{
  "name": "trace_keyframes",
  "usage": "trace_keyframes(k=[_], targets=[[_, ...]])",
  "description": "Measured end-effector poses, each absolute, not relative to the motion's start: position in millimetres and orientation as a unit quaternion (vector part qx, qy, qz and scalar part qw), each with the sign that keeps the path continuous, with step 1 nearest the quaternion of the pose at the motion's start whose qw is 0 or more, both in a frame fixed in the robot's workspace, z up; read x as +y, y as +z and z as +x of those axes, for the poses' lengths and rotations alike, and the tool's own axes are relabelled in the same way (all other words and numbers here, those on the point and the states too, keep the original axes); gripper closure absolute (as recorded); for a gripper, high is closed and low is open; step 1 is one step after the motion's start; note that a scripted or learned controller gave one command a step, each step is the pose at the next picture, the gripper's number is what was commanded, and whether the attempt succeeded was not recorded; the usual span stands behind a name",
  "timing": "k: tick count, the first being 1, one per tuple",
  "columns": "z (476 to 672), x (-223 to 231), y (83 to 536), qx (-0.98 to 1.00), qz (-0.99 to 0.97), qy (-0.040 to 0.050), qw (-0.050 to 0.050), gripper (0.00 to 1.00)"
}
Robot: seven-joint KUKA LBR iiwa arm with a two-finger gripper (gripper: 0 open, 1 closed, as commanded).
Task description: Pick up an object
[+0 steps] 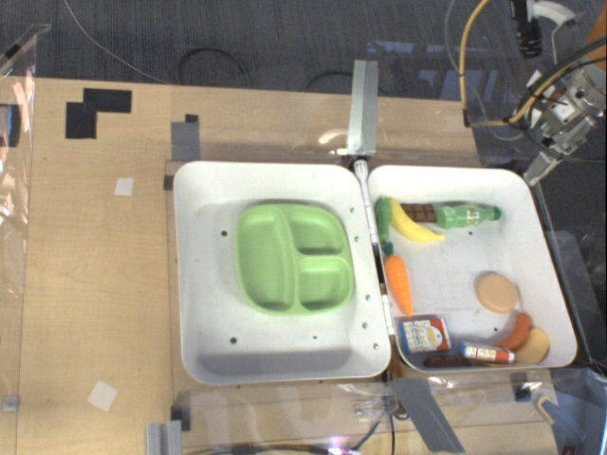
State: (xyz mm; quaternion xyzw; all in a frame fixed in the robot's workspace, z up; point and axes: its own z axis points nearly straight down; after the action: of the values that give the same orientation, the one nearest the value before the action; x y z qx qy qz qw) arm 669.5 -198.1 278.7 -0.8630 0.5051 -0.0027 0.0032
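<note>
The right bin (531, 254) holds several toy foods. A yellow banana (414, 227) lies near its far left corner, beside a green bottle (467, 216) and a green cucumber (382, 218). An orange carrot (399, 285) rests along the left wall. A round tan bun (497, 292) sits at mid right, with a sausage (517, 329) nearer the front. A blue and red box (422, 333) and a red tube (487, 353) lie at the front wall. My gripper (558, 138) hangs outside the bin, beyond its far right corner, with nothing seen in it.
The left bin (204, 254) holds a green divided plate (294, 259). A metal post (363, 112) stands behind the divider between the bins. Cables (474, 27) loop above the arm at the top right. Bare wooden bench (85, 282) extends to the left.
</note>
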Motion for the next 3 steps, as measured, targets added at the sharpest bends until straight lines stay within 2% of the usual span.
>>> trace_keyframes(k=[1,2,3], targets=[[595.1,-186,263,0.323,-0.946,-0.0014,0.001,1.0],[598.1,-201,267,0.24,-0.971,-0.002,0.001,1.0],[618.5,-204,287,0.098,-0.995,-0.0021,0.001,1.0]])
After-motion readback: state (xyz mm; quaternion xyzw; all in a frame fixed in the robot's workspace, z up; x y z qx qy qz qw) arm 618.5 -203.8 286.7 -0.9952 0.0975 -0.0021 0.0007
